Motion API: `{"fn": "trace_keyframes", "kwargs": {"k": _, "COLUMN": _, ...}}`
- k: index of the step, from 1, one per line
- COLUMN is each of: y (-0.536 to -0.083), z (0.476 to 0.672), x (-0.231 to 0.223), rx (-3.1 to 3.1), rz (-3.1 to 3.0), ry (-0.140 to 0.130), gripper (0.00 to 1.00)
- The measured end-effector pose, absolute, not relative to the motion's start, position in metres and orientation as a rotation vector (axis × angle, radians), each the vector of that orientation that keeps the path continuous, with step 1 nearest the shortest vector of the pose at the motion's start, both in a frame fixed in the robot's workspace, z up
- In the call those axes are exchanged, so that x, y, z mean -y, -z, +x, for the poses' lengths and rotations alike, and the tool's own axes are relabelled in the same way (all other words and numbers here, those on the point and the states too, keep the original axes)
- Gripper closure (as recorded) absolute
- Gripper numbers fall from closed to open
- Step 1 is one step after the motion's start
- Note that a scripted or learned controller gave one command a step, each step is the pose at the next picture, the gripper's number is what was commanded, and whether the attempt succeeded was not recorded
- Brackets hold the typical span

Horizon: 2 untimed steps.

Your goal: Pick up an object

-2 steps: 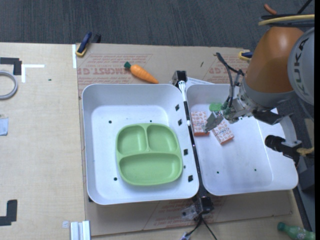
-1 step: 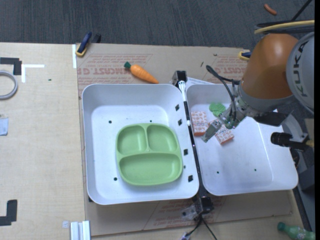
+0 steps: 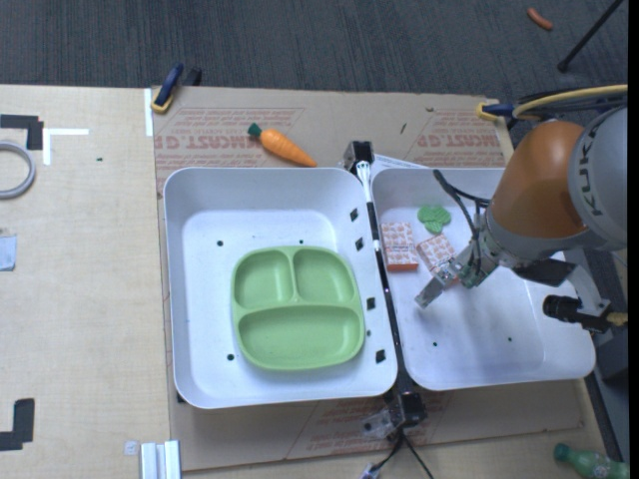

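dark grey carpet (image 3: 329,23) runs behind a pale wooden bench (image 3: 75,307), where a cardboard sheet (image 3: 329,118) underlies 2 white bins. the left bin (image 3: 190,287) holds a green divided plate (image 3: 297,307). a toy carrot (image 3: 283,145) lies on the cardboard at 12 o'clock from that plate. in the right bin (image 3: 499,352), 2 patterned packets (image 3: 398,244) (image 3: 435,251) and a green piece (image 3: 433,216) lie around 10 o'clock. the gripper (image 3: 431,293) hangs low just at 6 o'clock from the packets; whether its tips are apart or together, i cannot tell.

Even overhead light, perhaps slightly soft.
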<state>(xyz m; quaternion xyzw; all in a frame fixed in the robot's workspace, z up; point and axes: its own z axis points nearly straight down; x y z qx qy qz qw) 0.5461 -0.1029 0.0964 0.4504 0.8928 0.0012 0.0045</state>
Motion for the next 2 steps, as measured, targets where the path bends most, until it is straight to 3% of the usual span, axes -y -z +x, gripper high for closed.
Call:
{"fn": "trace_keyframes", "kwargs": {"k": 1, "y": -0.192, "z": 0.625, "x": 0.05, "rx": -2.919, "rz": 1.153, "ry": 0.0, "gripper": 0.0}}
{"fn": "trace_keyframes", "kwargs": {"k": 2, "y": -0.192, "z": 0.545, "x": 0.025, "rx": -3.095, "rz": 0.528, "ry": -0.001, "gripper": 0.0}}
